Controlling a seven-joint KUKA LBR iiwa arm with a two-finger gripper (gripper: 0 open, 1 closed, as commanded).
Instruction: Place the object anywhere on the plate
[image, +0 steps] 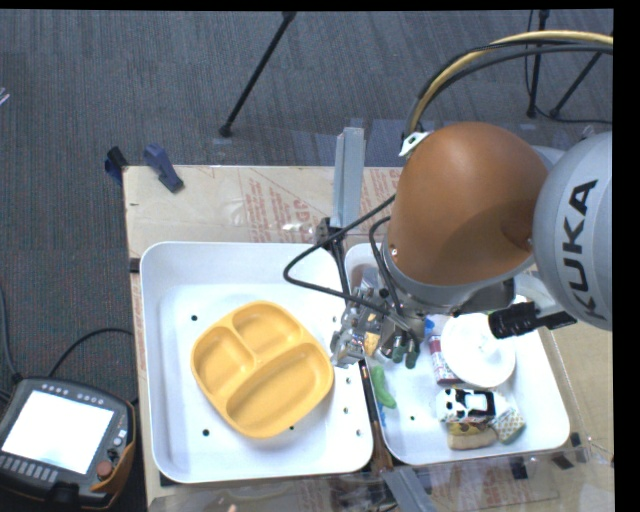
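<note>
Just right of the plate (262, 368), the end effector (352, 343). Impossible to tell whether clenched or released. Farther right, a white disc (478, 350).

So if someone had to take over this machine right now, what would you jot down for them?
The gripper hangs low over the divide between the two bins, just off the plate's right edge. I cannot tell whether it holds anything.
The plate, yellow with three compartments, lies in the left bin of the view.
A cow toy, a white disc and a green piece lie in the right bin.
Done: nothing is on the plate yet.
Left: get an object in the gripper and set it on the plate.
</note>
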